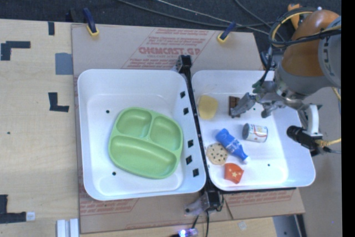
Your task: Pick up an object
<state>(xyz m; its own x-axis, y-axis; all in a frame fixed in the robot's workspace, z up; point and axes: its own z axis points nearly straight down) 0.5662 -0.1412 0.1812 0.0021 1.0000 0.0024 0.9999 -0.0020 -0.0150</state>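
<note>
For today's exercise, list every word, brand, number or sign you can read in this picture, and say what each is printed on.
"CHEMCAST GP": red print, repeated, on the brown board under the two bins; the smaller red lines beside it are too blurred to read.
Label on the small can in the right bin: too small to read.

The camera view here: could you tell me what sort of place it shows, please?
Probably a robotics lab bench: cardboard sheet clamped down, loose cables behind, and a robot arm over two white bins of toy food.

green tray (146,142), blue bottle (230,144), white bins (89,91), red wedge (233,173)
</note>
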